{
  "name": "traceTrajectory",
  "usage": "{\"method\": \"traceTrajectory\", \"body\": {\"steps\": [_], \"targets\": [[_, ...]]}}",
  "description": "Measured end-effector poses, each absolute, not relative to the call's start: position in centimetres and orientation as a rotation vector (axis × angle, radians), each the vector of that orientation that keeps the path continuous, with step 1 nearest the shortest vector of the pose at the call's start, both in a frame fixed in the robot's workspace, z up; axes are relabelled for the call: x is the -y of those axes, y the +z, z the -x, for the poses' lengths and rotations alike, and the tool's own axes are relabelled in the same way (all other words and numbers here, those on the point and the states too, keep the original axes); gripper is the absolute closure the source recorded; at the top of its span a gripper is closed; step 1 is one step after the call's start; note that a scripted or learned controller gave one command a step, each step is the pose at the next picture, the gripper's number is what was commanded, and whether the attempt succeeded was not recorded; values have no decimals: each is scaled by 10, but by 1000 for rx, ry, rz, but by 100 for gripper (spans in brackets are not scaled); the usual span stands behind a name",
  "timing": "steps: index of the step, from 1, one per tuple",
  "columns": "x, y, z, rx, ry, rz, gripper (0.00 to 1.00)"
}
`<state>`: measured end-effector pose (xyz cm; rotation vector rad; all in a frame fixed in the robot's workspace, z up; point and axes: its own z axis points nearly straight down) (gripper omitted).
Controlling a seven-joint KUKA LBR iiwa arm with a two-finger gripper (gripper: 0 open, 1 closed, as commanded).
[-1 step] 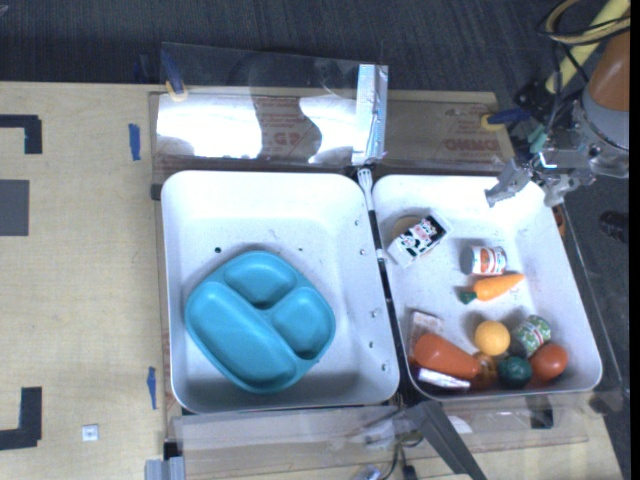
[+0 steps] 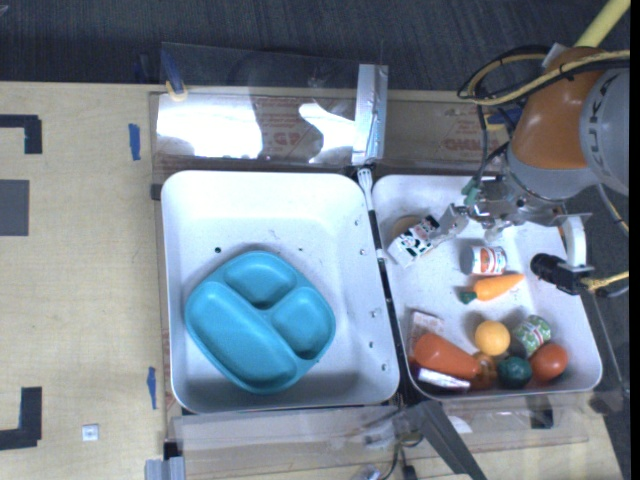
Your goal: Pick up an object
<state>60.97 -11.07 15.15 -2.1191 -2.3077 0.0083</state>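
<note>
The right bin (image 2: 580,308) holds several small toy foods. A black-and-white item (image 2: 415,238) lies near its upper left corner. A small red-and-white can (image 2: 488,260) stands in the middle with an orange carrot (image 2: 495,288) just below it. Along the front lie a long red-orange piece (image 2: 440,354), an orange ball (image 2: 491,336), a dark green ball (image 2: 515,371), a red tomato (image 2: 549,361) and a green-striped piece (image 2: 533,332). My gripper (image 2: 470,211) hangs over the bin's upper part, just above the can and to the right of the black-and-white item.
A blue divided plate (image 2: 260,320) lies in the left bin (image 2: 200,208). A clear panel (image 2: 260,118) and a metal post (image 2: 370,113) stand behind the bins. Cables (image 2: 500,78) loop by the arm. A black fitting (image 2: 555,270) sits at the right rim.
</note>
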Motion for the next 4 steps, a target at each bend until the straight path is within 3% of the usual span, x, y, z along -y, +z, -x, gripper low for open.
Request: {"method": "traceTrajectory", "body": {"steps": [1, 2, 3, 4], "targets": [[159, 154, -573, 2365, 3, 2065, 0], [185, 93, -551, 2427, -6, 2030, 0], [159, 87, -536, 2472, -3, 1942, 0], [159, 98, -538, 2476, -7, 1948, 100]]}}
